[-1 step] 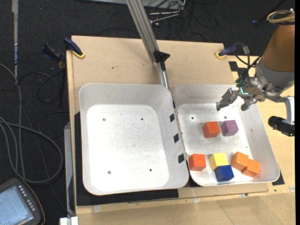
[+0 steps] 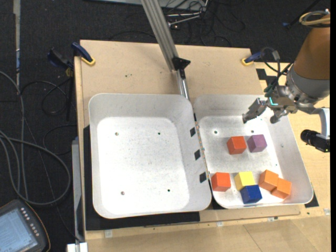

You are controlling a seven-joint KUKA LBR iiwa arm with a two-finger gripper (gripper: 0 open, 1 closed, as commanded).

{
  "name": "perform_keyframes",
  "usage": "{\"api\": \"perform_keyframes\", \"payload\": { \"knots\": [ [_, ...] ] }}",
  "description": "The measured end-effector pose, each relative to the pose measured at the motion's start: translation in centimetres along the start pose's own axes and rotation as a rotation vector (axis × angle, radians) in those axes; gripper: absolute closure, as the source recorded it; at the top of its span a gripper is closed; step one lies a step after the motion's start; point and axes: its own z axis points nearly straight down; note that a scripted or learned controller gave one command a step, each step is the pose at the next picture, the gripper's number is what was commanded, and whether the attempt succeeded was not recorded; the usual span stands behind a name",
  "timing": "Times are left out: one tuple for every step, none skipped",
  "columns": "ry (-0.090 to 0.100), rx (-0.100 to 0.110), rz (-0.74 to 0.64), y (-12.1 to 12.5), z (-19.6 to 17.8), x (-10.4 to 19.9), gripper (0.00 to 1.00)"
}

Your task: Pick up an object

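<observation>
Both bins (image 2: pixel 142 109) are white with fine dark speckles. The blocks are orange (image 2: pixel 236 145), purple (image 2: pixel 256 143), orange (image 2: pixel 221 181), yellow (image 2: pixel 244 179), blue (image 2: pixel 251 193) and two more orange (image 2: pixel 276 183). The bench (image 2: pixel 136 62) is tan; the arm (image 2: pixel 315 56) is grey and orange.

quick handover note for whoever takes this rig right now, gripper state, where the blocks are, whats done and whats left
Gripper: open, holding nothing, poised over the upper part of the right bin.
Blocks, all in the right bin: orange block and purple block side by side in the middle. Along the near edge: another orange block, yellow block with a blue block right in front of it, and two orange blocks pressed together at the right.
Left bin: holds no blocks.
Done: nothing picked yet.
Left: descend on one block, close, lift. The purple and middle orange blocks look nearest to the gripper.
</observation>
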Motion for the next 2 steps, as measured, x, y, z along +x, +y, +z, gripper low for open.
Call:
{"api": "perform_keyframes", "payload": {
  "knots": [
    [0.000, 0.005, 0.002, 0.2, 6.3, -0.3, 0.00],
    [-0.004, -0.008, 0.002, -0.4, 11.6, 0.1, 0.00]
  ]
}}
